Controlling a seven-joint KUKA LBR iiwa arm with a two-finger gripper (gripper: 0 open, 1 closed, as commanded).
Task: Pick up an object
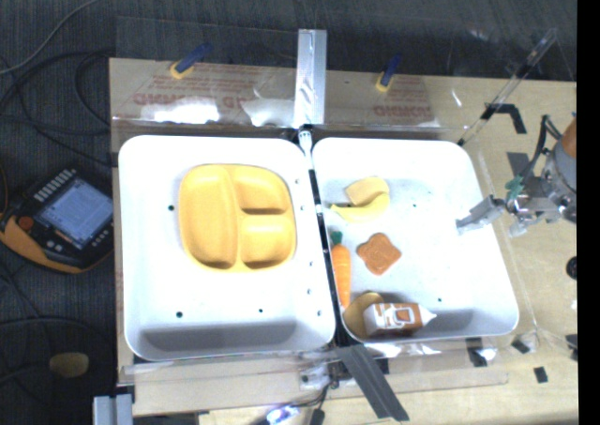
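Note:
The right bin point(469, 268) holds a pale yellow banana-like piece point(364, 196), a brown slice of toast point(378, 253), an orange carrot point(341, 268) along its left wall, and a small white and orange carton point(394, 317) lying against a tan bowl point(356, 312) at the front. A yellow divided plate point(236, 217) lies in the left bin point(150, 301). My gripper point(511, 205) hangs at the right bin's right rim, well away from all the objects, with nothing seen in it.
A metal divider post point(310, 76) stands behind the bins, with two blue and yellow clamps point(190, 60) on the board at the back. A handheld pendant point(66, 217) lies on the floor at the left. Small parts sit on the bench at the right.

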